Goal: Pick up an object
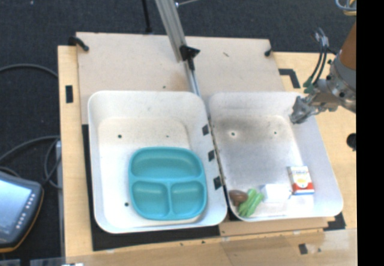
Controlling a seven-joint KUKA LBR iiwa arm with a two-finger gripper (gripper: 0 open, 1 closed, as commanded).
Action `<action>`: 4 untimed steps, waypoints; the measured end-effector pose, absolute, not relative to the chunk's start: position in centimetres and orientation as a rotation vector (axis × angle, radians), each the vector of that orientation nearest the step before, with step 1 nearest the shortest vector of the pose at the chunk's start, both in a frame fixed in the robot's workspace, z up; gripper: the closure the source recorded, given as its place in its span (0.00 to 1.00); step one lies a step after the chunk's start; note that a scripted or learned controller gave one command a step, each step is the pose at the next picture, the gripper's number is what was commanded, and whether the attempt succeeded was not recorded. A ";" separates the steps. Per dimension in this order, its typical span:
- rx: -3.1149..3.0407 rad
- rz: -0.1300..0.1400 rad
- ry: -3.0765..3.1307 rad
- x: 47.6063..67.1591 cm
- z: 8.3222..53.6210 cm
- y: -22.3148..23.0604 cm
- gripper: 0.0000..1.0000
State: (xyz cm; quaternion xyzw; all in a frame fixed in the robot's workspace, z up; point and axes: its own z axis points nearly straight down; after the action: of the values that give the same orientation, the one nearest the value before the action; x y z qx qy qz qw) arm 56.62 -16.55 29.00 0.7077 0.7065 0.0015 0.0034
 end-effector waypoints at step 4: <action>2.199 0.008 2.219 56.8 33.3 -17.1 1.00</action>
State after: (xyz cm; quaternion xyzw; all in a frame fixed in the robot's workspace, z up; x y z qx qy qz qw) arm 56.79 -17.08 33.27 0.7039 0.7103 0.0025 0.0086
